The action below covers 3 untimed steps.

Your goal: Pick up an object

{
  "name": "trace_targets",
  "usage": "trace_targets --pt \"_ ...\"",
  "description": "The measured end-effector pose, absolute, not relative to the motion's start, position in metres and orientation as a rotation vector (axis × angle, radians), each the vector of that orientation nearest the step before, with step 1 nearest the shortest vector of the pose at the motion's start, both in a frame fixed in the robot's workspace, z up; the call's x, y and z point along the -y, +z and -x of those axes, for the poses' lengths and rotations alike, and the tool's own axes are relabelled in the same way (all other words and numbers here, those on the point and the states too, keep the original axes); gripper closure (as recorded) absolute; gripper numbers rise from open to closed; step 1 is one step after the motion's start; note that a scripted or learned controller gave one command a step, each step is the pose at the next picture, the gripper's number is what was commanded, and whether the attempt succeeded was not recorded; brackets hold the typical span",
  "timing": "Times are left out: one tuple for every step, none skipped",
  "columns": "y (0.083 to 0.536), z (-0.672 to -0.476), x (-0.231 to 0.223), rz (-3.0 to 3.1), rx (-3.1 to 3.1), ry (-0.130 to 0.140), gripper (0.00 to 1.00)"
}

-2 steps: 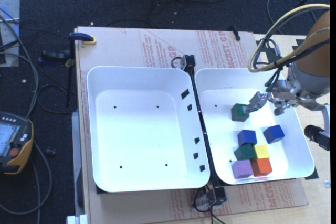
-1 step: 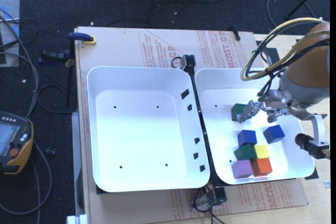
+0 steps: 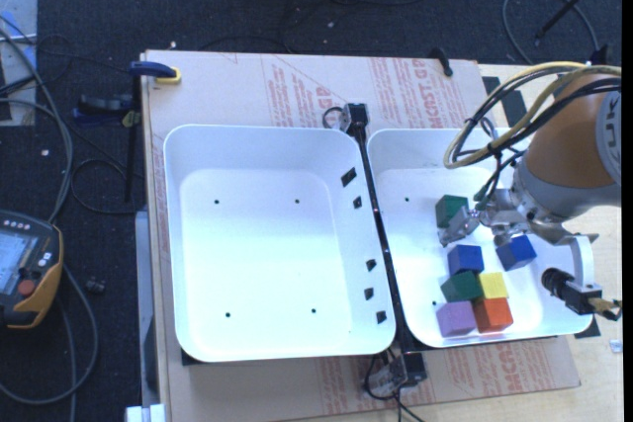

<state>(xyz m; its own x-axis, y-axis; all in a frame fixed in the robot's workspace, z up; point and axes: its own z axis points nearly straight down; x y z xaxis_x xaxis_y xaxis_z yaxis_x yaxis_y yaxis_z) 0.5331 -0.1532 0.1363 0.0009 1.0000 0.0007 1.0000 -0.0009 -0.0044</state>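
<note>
Purple block [image 3: 456,317] sits at six o'clock in the right bin [image 3: 415,175], touching an orange block [image 3: 494,313]. Fingers [image 3: 484,228] hover over the cluster's twelve o'clock edge; whether clenched or released, I cannot tell.

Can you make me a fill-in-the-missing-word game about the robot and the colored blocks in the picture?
1. All the blocks sit in the ____ bin, as the camera sees it.
2. The yellow block sits just above the ____ block.
3. The purple block is right beside the orange block, on its ____ side in the picture.
4. The robot's hand hangs over the blocks, and the arm has an ____ band above the wrist.

Missing words: right; orange; left; orange
</note>
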Motion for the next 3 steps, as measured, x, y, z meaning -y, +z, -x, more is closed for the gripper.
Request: trace_targets --pt "0.149 -0.534 0.153 2.222 2.221 0.000 1.00" --pt "0.210 -0.538 0.148 2.223 2.225 -0.004 1.00" --pt "0.252 -0.536 0.149 2.223 2.224 -0.003 1.00"
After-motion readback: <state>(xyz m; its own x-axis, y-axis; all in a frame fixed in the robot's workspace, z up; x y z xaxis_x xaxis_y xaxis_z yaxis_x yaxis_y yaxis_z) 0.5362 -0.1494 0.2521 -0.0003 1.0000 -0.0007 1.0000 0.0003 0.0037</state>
